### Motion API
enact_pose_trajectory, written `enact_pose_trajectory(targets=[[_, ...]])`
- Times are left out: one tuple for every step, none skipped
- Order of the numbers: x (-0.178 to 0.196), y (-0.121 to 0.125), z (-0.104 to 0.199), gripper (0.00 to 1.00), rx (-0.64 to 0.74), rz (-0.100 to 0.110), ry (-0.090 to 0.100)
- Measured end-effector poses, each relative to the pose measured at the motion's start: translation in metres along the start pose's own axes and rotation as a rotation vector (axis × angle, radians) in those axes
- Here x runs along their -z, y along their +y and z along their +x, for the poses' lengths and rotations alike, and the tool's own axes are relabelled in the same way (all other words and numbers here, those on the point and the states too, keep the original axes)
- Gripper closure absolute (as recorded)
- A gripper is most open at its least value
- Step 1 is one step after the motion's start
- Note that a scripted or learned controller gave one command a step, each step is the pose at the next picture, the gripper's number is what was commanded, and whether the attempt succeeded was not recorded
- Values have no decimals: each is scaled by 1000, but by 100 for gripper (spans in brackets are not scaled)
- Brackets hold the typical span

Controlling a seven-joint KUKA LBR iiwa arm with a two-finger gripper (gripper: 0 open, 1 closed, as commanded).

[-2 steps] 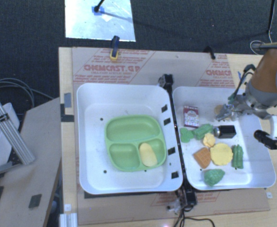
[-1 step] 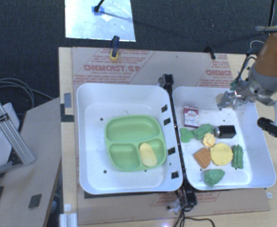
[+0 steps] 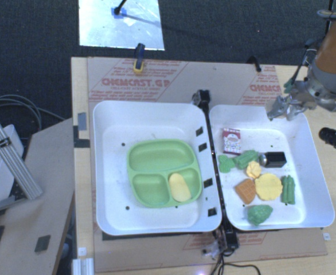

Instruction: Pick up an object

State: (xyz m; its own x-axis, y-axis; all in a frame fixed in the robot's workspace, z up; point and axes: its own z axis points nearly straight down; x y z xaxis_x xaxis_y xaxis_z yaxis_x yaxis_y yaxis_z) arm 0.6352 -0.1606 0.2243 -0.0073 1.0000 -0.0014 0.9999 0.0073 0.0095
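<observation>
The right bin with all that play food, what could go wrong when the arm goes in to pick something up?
Two risks. The items in the right bin are crowded: the yellow round piece, the waffle and the green pod lie close together, so a descent may nudge neighbours or catch two at once. The gripper hovers above the bin's far rim, so a steep drop there could clip the rim rather than reach an item.

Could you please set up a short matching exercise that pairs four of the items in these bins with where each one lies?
Things:
1. yellow oval piece
2. red and white carton
3. black block
4. green leafy piece

Places:
A. right bin, near its front edge
B. right bin, near its back, beside the divider
C. green tray, lower right compartment
D. right bin, middle, right of the green cluster

Pairs: 1-C, 2-B, 3-D, 4-A
</observation>
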Motion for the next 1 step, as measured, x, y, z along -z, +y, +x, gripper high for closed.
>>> enact_pose_trajectory(targets=[[16,-61,54,100,1,11,4]])
